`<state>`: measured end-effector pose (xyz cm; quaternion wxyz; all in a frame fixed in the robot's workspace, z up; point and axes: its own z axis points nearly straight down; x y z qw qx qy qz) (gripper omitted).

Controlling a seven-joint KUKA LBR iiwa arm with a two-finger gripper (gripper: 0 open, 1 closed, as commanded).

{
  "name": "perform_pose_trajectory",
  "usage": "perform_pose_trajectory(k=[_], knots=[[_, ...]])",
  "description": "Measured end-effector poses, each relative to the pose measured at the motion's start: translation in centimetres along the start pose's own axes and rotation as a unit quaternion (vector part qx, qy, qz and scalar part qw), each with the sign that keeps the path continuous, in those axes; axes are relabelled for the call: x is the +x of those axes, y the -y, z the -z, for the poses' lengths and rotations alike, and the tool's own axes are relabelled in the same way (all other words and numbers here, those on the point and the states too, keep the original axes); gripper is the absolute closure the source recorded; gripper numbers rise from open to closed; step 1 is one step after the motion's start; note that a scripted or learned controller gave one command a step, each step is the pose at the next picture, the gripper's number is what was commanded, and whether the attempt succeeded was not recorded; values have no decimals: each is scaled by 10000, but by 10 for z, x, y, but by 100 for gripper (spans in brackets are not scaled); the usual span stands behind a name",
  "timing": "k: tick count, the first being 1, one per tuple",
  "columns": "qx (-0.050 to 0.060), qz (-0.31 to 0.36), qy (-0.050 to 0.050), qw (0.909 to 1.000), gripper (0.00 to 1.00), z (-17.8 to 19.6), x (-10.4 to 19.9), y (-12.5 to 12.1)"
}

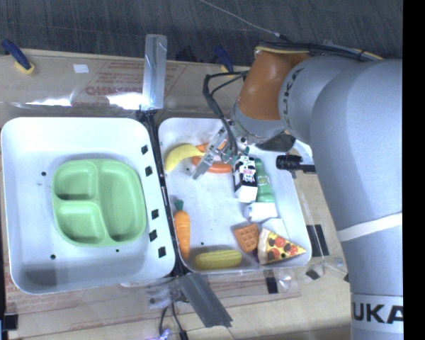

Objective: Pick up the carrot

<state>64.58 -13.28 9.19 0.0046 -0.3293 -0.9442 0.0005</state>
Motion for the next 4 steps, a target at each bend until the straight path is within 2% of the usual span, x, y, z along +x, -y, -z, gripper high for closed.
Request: perform_pose_trajectory(k=[1, 2, 3, 4], knots=[[-52, -247, 73, 9997, 0, 105, 101, -15], [-21, 792, 64, 9968, 0, 111, 65, 1], [1, -152, 8, 9999, 0, 25, 44, 5], [-20, -130, 37, 9999, 0, 1, 25, -33]])
